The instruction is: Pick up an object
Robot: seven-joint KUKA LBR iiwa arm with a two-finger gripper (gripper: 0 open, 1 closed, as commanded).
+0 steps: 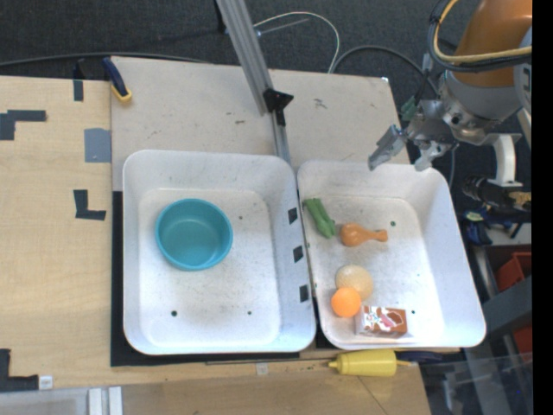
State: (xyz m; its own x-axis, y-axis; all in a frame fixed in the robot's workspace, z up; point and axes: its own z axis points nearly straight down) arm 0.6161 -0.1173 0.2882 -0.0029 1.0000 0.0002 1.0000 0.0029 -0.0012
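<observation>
— Objects for picking all sit in the right bin point(432, 199): a green vegetable point(319, 217) by its left wall, an orange pear-shaped toy point(362, 234) just beside that, a pale round thing point(353, 278) lower down, an orange ball point(346, 303) touching it, and a small red and white packet point(383, 321) near the front wall.

— Can you read anything on the packet?

— No, the print is too small and blurred from here.

— And the claw?

— The claw point(403, 150) hangs above the far right corner of that bin, well apart from everything in it. Its two fingers point(384, 151) stand apart with nothing between them, so it is open and holds nothing.

— What is in the other bin?

— The left bin point(138, 167) has a blue bowl point(194, 233), upright, toward its left side.

— Anything on the bench itself?

— A yellow bottle point(366, 363) lies on its side just in front of the right bin. A yellow and blue clamp point(117, 80) sits at the far left corner of the board, and a grey metal pole point(251, 46) slants up from between the bins.
</observation>
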